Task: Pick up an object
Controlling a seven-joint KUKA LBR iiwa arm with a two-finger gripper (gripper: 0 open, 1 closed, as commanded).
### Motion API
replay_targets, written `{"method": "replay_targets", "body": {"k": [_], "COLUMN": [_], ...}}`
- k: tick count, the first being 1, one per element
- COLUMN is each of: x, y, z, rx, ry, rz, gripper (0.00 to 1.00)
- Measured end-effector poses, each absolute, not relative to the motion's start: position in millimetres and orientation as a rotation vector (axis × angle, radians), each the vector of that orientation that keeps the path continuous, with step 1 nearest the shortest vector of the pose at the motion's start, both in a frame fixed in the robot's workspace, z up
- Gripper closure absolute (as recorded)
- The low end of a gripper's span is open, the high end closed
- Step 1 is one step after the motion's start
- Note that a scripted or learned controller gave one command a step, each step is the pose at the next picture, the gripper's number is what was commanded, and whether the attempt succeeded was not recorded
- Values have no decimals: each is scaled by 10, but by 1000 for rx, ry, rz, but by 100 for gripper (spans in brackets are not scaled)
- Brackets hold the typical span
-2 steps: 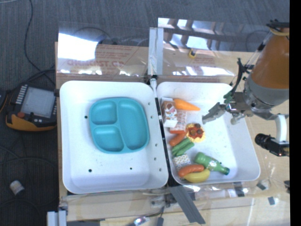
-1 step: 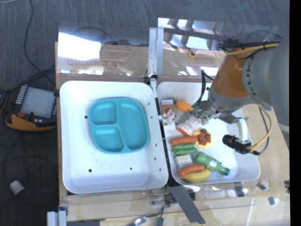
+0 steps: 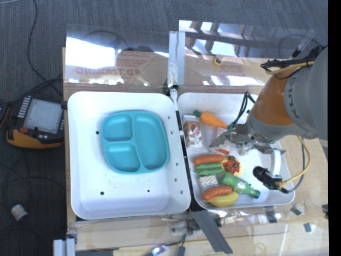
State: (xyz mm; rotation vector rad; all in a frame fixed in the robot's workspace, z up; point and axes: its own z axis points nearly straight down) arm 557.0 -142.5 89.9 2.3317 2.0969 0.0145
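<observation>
- Toy food lies heaped in the right bin [image 3: 285,193], within the arm's reach: a carrot [image 3: 212,120], a sausage [image 3: 209,159], a green bottle [image 3: 240,185], a banana [image 3: 224,199].
- Left bin [image 3: 80,159] has a blue divided plate [image 3: 134,141], probably the place for picked items.
- Arm [image 3: 277,108] hangs low over the right bin, so a pick seems close.
- Hand [image 3: 230,141] sits just above the pile, near the carrot; whether it is spread or closed I cannot tell, and nothing is visibly gripped.

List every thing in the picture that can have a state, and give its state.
Gripper: low in the right bin, over the toy food, fingers unclear.
Blue divided plate: flat in the left bin.
Carrot: lying free.
Green bottle: on its side.
Banana: lying free.
</observation>
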Motion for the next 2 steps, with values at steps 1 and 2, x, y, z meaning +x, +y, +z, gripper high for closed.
{"method": "replay_targets", "body": {"k": [1, 2], "x": [5581, 5815], "y": [-1418, -967], "z": [999, 2141], "rx": [2330, 2392], "ry": [2098, 2036], "rz": [18, -6], "gripper": [100, 100]}}
